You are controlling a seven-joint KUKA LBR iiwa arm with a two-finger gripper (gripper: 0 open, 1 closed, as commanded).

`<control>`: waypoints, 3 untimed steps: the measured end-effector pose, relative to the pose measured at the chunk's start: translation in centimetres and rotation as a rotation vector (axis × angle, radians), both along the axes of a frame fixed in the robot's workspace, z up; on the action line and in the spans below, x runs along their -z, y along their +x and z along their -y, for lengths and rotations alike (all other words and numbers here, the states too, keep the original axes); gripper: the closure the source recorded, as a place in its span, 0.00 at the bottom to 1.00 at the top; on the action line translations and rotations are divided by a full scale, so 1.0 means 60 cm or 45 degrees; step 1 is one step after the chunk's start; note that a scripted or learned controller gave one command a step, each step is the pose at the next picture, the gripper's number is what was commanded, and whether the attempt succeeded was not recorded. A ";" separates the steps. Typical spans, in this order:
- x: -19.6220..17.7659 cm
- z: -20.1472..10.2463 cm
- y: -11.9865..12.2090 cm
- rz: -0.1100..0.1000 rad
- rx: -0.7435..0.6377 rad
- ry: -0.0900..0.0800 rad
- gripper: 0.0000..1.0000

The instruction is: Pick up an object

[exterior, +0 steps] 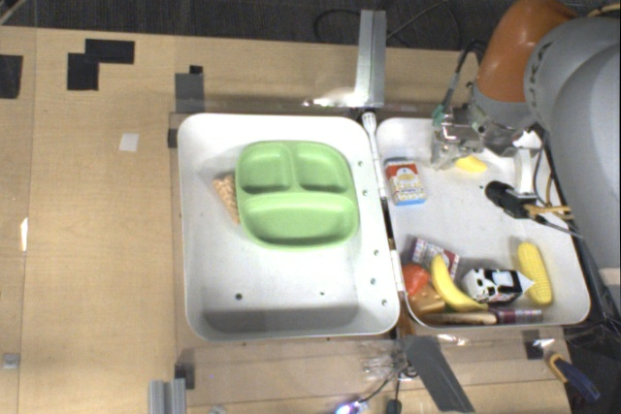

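Camera view looks down on the pincer [452, 139], low over the far part of the right bin [456, 220], near that bin's far rim. Whether it is open or closed cannot be told from this angle, and nothing can be seen held in it. Just to its right and slightly nearer lies a small yellow piece [471, 165], the closest thing to pick; whether the two touch is unclear. The grey arm [582, 111] with its orange band [514, 39] comes in from the right.

Left of the pincer, against the wall shared by the bins, sits a small red, white and blue carton [406, 181]. The rest is crowded at the near end of the right bin: a banana [451, 284], a red item [416, 279] touching it on the left, a dark packet [423, 251] just beyond, a black-and-white toy [495, 284], a yellow corn cob [534, 271] on the right, and a marker [506, 315] along the near wall.

Over in the left bin [272, 291], a green divided plate [294, 192] lies far of centre, with a tan textured piece [226, 197] at its left edge. Both bins rest on the pale wooden table [87, 238].
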State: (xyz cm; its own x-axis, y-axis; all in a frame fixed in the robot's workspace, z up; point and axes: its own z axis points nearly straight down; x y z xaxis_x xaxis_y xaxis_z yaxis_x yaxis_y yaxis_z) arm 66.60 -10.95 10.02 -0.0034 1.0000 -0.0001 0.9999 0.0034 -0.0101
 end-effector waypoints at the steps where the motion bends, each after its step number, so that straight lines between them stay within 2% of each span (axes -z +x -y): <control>1: 0.000 0.000 0.000 -0.001 -0.001 0.000 0.00; 2: 0.016 -0.024 -0.078 0.030 -0.042 -0.003 0.00; 3: 0.014 -0.017 -0.187 0.032 -0.080 -0.001 0.00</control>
